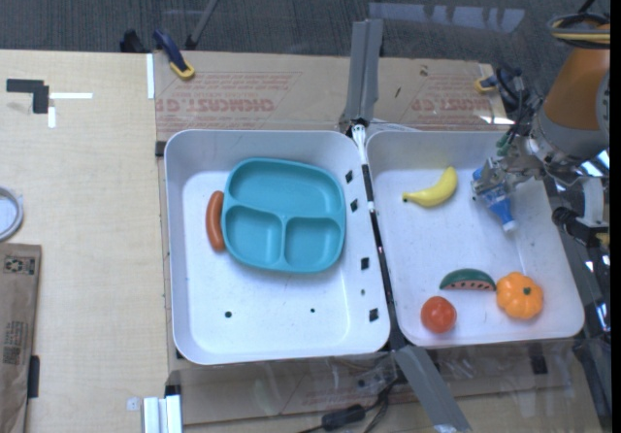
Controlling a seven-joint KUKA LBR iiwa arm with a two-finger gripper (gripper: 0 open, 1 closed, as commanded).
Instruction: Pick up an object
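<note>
Reaching in from the right, the arm [574, 96] hangs over the far right corner of the right bin [543, 329], its gripper [499, 190] low above the bin floor near the right wall. Whether anything sits between its fingers cannot be told; a small blue piece [504, 215] shows just below the tip, touching or nearly so.

A yellow banana [433, 188] lies just left of the gripper, toward the bin's far edge. Along the near edge sit a red tomato [439, 314], a watermelon slice [468, 280] and an orange pumpkin [520, 296], close together and well apart from the gripper.

The left bin [199, 324] carries a teal divided plate [284, 216] in its middle, with an orange sausage [214, 220] touching the plate's left rim. A grey divider [365, 82] stands between the bins at the far edge.
</note>
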